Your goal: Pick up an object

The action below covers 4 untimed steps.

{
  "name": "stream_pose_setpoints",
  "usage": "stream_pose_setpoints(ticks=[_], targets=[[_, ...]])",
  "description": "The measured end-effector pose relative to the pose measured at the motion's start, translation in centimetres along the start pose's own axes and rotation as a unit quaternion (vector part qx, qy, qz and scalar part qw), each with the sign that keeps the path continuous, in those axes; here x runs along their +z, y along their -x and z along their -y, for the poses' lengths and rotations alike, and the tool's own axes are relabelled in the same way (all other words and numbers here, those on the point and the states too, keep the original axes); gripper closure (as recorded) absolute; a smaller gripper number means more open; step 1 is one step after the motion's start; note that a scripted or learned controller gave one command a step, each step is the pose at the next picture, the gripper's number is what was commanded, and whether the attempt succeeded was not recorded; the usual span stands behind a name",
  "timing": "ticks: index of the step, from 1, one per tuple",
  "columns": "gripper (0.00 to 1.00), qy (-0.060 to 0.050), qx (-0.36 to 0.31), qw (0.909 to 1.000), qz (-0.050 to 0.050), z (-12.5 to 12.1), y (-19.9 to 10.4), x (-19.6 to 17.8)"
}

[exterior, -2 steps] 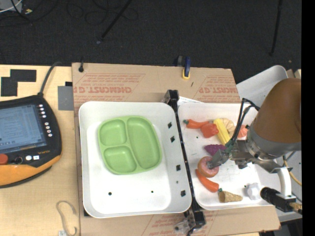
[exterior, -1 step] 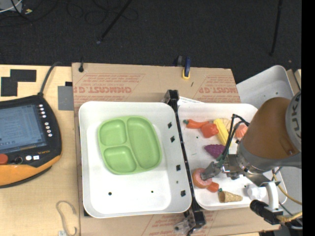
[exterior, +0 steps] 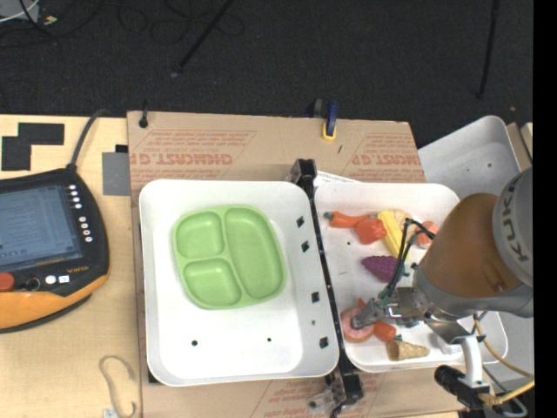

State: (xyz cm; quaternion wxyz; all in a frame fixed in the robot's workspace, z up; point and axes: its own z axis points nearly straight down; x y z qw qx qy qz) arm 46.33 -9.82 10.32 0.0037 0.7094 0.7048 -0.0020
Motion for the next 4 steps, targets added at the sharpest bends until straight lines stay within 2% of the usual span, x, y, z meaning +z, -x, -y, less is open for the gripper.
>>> stream_pose_setpoints(ticks=[1,2,3,4], targets=[[0.00,0.002,0.001,1.0000,0.002,-0.1,0.7,1.1],[1.00,0.001,0.002,1.0000,-0.007,-0.3,0.1,0.0],[1.00,-0.001,-0.002,1.0000,-0.004,-0.6,1.0,-4.6],[1.00,0.000,-0.004,1.0000,-0.004,-1.4,0.6,-10.4]])
